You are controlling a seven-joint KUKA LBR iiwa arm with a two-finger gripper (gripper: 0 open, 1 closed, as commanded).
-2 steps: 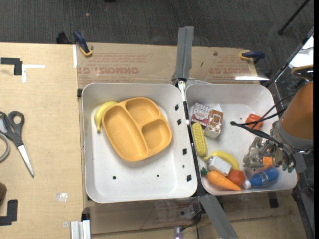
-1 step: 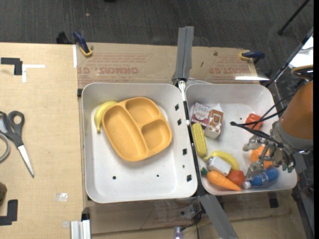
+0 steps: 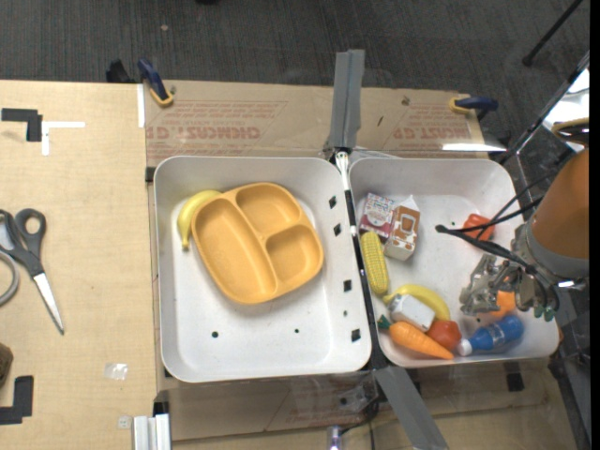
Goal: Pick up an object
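The hand point(image 3: 483, 289) hangs low in the right bin point(image 3: 441, 172), near its right wall. I cannot tell if it grips anything. Just under it lies a blue bottle point(image 3: 497, 336); a little more to the left are a carrot point(image 3: 417, 340), a banana point(image 3: 422, 298) and a corn cob point(image 3: 375, 261). Farther left, in the other bin point(image 3: 187, 345), rests a yellow divided plate point(image 3: 258, 242).

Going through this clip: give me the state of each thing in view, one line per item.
claw: low in the right bin, over its right side
orange divided plate: upright in the left bin
banana: tucked against the plate's left rim
corn cob: lying along the right bin's left wall
carrot: lying flat
scissors: lying on the bench
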